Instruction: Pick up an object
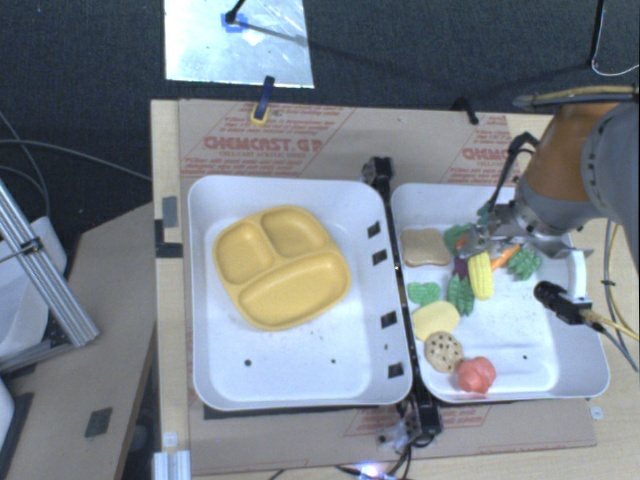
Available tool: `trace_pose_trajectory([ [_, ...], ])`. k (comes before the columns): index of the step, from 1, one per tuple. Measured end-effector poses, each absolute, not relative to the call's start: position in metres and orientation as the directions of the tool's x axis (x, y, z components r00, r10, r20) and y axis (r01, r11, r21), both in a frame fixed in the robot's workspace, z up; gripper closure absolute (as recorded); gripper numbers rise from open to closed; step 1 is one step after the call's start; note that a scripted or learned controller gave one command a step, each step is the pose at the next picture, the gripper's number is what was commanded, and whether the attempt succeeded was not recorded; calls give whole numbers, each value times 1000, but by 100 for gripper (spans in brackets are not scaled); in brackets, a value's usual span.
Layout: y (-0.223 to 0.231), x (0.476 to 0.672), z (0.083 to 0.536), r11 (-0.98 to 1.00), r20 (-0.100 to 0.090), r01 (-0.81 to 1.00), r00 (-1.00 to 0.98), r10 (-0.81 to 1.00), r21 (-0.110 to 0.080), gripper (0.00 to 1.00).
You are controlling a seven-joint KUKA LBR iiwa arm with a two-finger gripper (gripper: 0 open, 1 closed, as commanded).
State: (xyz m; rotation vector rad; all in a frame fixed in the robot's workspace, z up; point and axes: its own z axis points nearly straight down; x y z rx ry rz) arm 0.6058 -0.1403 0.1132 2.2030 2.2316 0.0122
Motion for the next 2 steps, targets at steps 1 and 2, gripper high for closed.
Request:
trace_pose_trajectory([
  [1,-91,644,88,9,-6,1000,-9,1000,14,100],
  [2,3,629,191,13,3,1000,-13,1000,9,100],
])
